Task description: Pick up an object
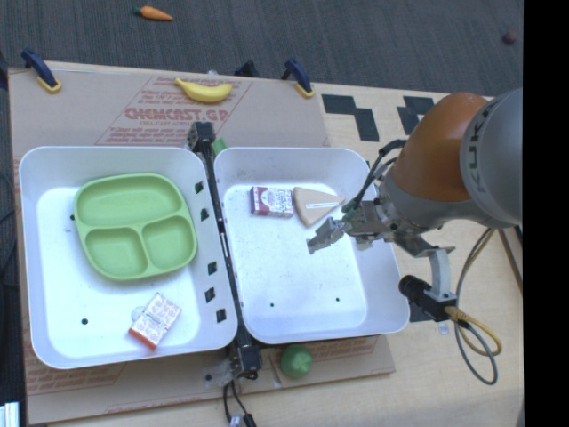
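Looking from the near edge of the surface (418, 363), you have a green ball (296, 360) just outside the bins, beside the black clamp (242, 360) at their joint. A yellow cable (476, 345) loops on the bare wood to the right.

In the left bin (36, 265) a small red-and-white packet (155, 319) lies nearest you, with a green divided plate (134, 224) behind it. In the right bin (293, 327) the claw (322, 236) hangs low over the floor of the bin, just beside a tan wedge (314, 205); you cannot tell whether its fingers are apart or together, and nothing shows between them. A dark red box (271, 202) lies left of the wedge, its print too small to read.

Behind the bins, the cardboard sheet (267, 105) carries red lettering that reads roughly "CHEMCAST GP", partly covered by a yellow banana (204, 88). Blue clamps (41, 69) grip its far edge. Beyond lies dark grey carpet (267, 16) with an orange carrot (155, 12) on it.
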### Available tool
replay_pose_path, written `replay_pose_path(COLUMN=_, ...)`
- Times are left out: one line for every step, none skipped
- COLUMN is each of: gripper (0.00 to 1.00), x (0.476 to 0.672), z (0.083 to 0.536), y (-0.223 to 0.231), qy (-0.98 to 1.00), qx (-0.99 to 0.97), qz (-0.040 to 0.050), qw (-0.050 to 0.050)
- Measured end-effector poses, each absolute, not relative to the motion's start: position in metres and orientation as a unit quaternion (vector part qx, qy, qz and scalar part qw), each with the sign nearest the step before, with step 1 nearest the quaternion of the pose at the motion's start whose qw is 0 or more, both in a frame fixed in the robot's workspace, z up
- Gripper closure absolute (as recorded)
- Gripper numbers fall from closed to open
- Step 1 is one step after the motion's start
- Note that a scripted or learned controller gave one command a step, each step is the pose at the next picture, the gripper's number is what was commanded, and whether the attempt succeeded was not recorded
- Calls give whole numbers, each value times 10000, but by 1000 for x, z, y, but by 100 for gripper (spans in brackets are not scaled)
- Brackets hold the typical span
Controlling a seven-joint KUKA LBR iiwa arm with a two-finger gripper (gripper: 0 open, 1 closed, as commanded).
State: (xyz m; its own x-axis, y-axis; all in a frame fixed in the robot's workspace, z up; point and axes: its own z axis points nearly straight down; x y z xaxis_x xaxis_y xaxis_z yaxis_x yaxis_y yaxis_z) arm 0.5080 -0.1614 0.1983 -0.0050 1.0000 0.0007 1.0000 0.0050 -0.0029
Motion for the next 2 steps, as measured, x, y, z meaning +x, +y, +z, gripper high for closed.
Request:
replay_pose_path(gripper=0, x=508, z=198, y=-161, qy=-7089, qx=-7053, qz=8, qw=13)
replay_pose_path(gripper=0, x=508, z=198, y=-161, qy=-7089, qx=-7053, qz=8, qw=13)
